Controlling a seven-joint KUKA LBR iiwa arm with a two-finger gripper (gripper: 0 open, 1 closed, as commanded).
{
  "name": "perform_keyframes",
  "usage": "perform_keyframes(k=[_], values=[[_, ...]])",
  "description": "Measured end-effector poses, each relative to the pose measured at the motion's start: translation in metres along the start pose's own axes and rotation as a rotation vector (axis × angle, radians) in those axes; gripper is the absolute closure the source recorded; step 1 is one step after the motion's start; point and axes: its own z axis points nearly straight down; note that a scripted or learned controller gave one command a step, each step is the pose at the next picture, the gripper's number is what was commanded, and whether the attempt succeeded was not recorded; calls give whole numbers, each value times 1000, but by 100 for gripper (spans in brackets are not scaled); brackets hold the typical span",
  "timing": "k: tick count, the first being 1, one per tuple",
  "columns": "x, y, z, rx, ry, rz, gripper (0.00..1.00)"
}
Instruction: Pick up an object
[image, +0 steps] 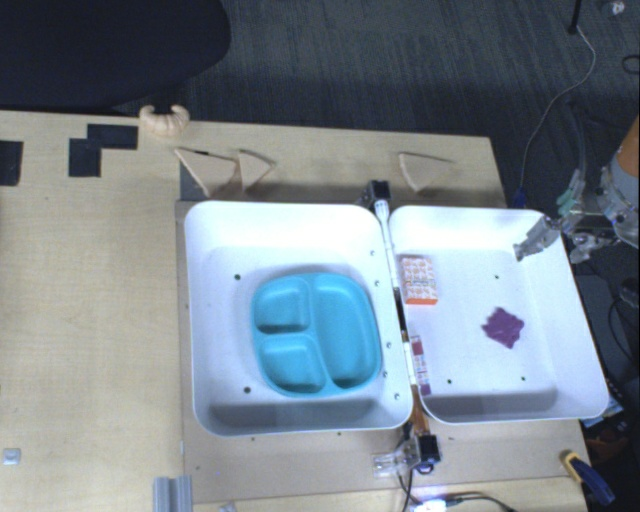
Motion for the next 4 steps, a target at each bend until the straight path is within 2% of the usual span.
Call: perform_keyframes(k=[1, 2, 3, 4], values=[[-13, -23, 139, -2, 0, 0, 0], [-12, -21, 129, -5, 0, -2, 100], [-12, -21, 129, -5, 0, -1, 0], [55, -79, 149, -6, 0, 1, 0]])
